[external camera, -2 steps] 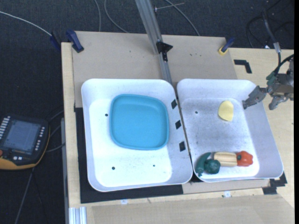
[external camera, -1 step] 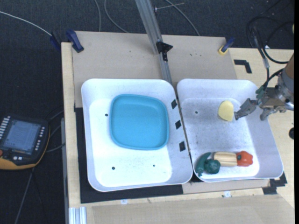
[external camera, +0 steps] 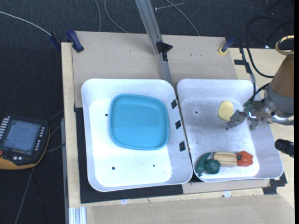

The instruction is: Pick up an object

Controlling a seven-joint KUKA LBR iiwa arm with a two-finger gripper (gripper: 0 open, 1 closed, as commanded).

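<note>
One yellow object lies in the right bin, just beside and to the camera-left of my jaws, which stand spread and pinch nothing, so my coming move, as I judge it, turns on a short shift that way.

A blue plate is lying in the left white bin. A handheld control unit with a screen is sitting on the dark floor at the far left. Blue clamps are gripping the bench's back edge, and loose cables are trailing behind it.
</note>
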